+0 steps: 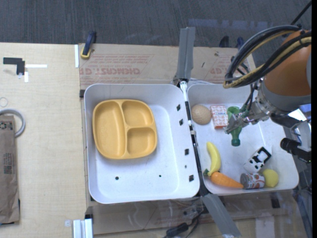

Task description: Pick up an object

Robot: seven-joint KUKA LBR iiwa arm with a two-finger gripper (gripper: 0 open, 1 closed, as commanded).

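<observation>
My gripper hangs over the upper middle of the right bin, reaching in from the right. A slim green bottle-like object stands between its fingers, its green top showing above them and its base below. The fingers look shut on it. Around it in the same bin lie a tan round item, a small red and white packet, a banana, a carrot, a small can, a lemon and a black and white item.
The left bin holds a yellow divided plate in its upper left. A cardboard sheet lies behind both bins. A brown paper bag rests at the far left of the bench. Black and yellow cables loop above the arm.
</observation>
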